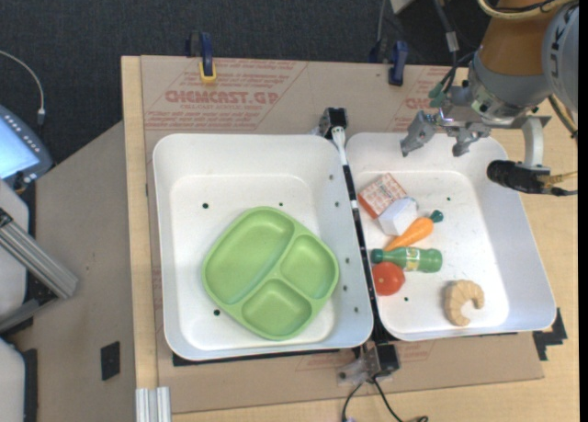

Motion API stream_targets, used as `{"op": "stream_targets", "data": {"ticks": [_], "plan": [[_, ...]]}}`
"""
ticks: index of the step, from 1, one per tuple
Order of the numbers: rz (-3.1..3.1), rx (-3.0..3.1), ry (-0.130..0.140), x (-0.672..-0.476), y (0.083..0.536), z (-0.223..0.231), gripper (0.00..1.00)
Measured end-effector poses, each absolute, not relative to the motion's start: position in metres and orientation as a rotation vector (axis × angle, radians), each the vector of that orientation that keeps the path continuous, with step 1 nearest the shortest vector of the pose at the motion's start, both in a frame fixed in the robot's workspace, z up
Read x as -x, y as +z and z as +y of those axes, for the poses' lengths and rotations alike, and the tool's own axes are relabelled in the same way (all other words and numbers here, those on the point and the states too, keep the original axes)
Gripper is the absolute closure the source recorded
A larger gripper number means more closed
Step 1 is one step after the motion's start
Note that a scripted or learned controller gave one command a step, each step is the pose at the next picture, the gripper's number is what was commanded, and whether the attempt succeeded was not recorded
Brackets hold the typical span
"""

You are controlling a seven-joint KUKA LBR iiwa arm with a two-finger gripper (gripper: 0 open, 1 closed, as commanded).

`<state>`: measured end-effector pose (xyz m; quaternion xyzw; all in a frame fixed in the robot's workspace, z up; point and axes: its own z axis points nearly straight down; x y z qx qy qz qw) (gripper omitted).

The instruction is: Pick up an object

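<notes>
My gripper (439, 139) hangs over the far edge of the right bin (514, 227), its two grey fingers spread apart with nothing between them. Below it in that bin lie a small carton (381, 193) with a red and white label, a white block (397, 216), an orange carrot (411, 232), a green bottle (411, 259), a red tomato (389, 278) and a tan croissant (463, 301). All of these lie nearer the camera than the gripper, apart from it.
The left bin (175, 227) holds a green divided plate (269, 270). A black clip (333, 120) sits at the far end of the ridge between the bins. Blue clamps (208, 54) (397, 60) hold the cardboard at the bench's back edge.
</notes>
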<state>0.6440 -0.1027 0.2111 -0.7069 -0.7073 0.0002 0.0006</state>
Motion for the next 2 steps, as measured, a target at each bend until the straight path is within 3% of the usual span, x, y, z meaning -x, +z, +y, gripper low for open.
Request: {"op": "stream_targets", "data": {"ticks": [2], "plan": [[-2.22, 2.217, 0.005, -0.648, 0.105, -0.105, 0.0]]}}
